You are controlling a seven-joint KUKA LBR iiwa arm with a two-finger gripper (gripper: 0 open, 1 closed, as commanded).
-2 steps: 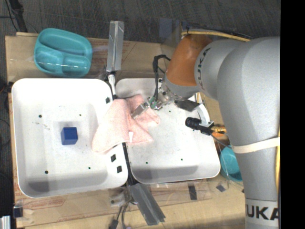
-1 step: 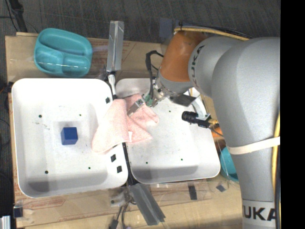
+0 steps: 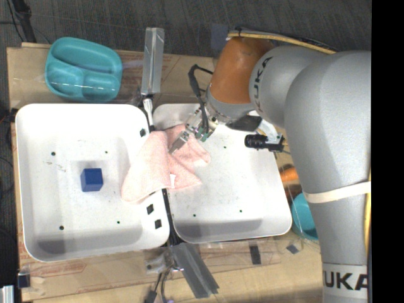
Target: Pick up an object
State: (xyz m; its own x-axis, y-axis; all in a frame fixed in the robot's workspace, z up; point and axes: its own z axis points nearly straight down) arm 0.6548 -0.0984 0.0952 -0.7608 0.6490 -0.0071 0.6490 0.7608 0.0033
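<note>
You see a turquoise divided tray [image 3: 83,68] on the wooden bench [image 3: 177,65], just behind the left bin [image 3: 38,169]. The right bin [image 3: 240,194] sits touching it. Dark carpet [image 3: 126,11] lies beyond the bench.

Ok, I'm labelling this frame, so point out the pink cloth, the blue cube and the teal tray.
pink cloth [image 3: 161,166]: camera view, middle of its folds.
blue cube [image 3: 92,179]: camera view, top face.
teal tray [image 3: 83,69]: camera view, centre ridge.
</note>
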